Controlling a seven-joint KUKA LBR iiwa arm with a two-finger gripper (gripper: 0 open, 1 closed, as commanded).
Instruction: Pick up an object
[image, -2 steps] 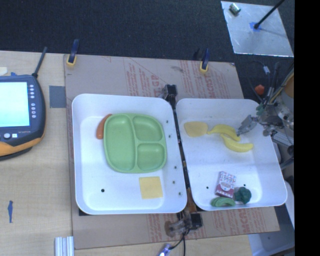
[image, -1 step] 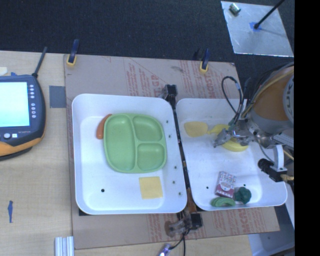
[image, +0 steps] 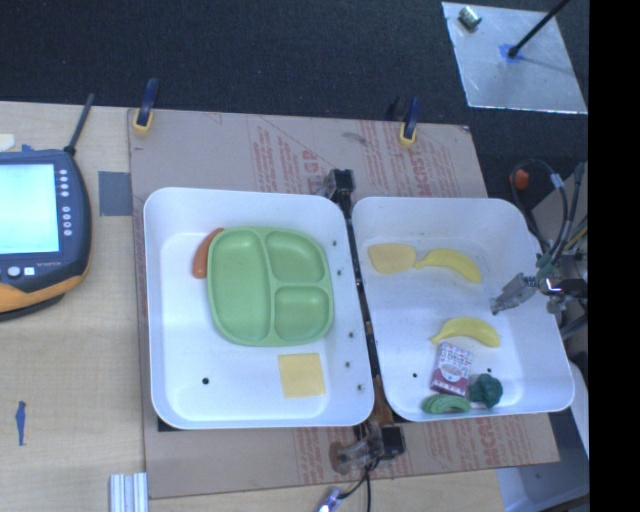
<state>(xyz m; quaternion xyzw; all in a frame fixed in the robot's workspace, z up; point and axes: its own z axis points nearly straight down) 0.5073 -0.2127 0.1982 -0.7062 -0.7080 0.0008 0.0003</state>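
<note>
My gripper (image: 512, 294) reaches in from the right edge and hangs over the right side of the right bin (image: 520, 220). It is small and grey here, with nothing visibly held. Just below and left of it lies a yellow banana (image: 467, 331). A second banana (image: 450, 263) and a flat pale-yellow piece (image: 392, 258) lie toward the bin's back. A red and white packet (image: 453, 368), a dark green lump (image: 487, 390) and a light green piece (image: 445, 405) crowd the front right corner.
The left bin (image: 170, 300) bears a green divided plate (image: 270, 285), an orange-red item (image: 202, 255) tucked at its left edge, and a yellow square (image: 301, 375). A handheld control pendant (image: 35, 225) lies on the bench at far left. Clamps (image: 408, 122) hold the cardboard base.
</note>
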